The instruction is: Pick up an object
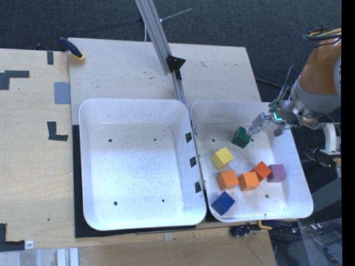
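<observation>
The right bin [294, 198] holds several small blocks. A dark green block [241, 137] sits toward the back of the bin. My gripper [253, 128] reaches in from the right, and its tip is right at the green block's upper right corner. I cannot tell whether it touches or grips the block. Nearer the front lie a yellow cube [222, 157], two orange cubes [227, 179] [249, 180], a red-orange cube [262, 170], a purple cube [277, 173] and a blue cube [223, 202].
The left bin [89, 165] stands beside the right one, sharing a middle wall. A slanted metal rail [158, 32] crosses the bench behind the bins. The arm's orange band [321, 65] is at the right edge.
</observation>
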Motion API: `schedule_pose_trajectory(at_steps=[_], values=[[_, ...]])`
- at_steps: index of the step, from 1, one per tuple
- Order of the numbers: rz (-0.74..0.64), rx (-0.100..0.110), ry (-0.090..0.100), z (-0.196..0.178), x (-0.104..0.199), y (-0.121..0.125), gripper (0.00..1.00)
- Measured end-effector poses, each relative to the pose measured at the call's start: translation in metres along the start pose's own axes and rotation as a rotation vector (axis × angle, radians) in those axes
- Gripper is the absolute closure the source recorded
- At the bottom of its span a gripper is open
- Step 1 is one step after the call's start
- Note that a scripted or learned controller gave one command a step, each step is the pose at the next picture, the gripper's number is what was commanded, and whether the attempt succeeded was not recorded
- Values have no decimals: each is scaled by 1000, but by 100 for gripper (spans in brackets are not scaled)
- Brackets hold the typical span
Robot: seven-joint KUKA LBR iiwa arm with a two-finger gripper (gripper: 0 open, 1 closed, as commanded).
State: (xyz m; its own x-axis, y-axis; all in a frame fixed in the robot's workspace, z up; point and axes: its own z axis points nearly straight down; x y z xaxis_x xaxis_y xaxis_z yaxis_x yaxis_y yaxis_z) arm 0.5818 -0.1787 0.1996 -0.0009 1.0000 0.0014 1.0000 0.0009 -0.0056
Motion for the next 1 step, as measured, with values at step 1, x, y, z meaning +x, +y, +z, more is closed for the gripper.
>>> schedule_pose_trajectory(at_steps=[1], values=[[-1,-4,-1,-2,0,1,0]])
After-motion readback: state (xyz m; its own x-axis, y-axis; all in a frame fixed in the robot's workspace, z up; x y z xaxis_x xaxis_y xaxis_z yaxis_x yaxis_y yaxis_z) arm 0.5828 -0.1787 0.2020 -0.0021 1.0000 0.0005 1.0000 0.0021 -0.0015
